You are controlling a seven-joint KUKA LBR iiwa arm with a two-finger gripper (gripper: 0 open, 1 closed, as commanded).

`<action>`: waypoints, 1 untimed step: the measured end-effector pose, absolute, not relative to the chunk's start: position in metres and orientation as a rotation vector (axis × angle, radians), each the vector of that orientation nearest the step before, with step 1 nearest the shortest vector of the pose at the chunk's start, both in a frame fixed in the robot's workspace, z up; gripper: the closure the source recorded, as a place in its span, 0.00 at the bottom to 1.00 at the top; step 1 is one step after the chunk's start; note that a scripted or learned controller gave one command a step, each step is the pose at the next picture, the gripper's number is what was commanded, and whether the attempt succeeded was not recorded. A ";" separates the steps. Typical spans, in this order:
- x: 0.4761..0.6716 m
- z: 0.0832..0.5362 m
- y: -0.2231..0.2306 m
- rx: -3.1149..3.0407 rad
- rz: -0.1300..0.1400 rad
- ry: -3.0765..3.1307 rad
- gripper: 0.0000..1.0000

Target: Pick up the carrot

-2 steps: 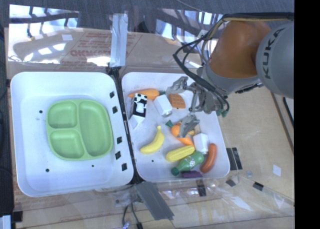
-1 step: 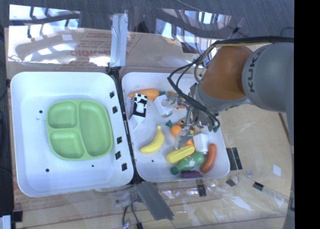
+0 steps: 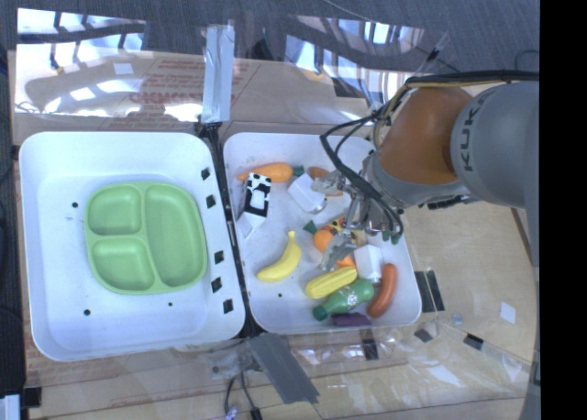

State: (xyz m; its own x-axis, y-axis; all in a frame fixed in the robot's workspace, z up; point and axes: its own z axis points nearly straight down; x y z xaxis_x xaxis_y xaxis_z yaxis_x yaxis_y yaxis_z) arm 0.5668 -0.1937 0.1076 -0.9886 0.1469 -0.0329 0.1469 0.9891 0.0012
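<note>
- White left bin [image 3: 46, 226] has just a green divided plate [image 3: 147, 237] sitting in it.
- Right bin [image 3: 275, 308] is packed with toy food: carrot [image 3: 271, 172] at the far left corner, banana [image 3: 284, 260] in the middle, corn [image 3: 330, 282], sausage [image 3: 386, 288] and a green bottle [image 3: 347, 299] on the near side.
- Gripper [image 3: 344, 242] is down in the pile just above the corn, well apart from the carrot. Honestly can't tell how it's set, too cluttered there.

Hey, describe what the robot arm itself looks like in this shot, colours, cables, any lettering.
The arm is bulky, rounded and grey, with a wide orange band above the wrist. Dark KUKA lettering runs along the grey shell. Thin black cables loop beside the wrist towards the gripper, a small metallic assembly.
</note>
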 end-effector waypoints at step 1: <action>0.574 0.124 -0.194 0.216 -0.013 3.072 1.00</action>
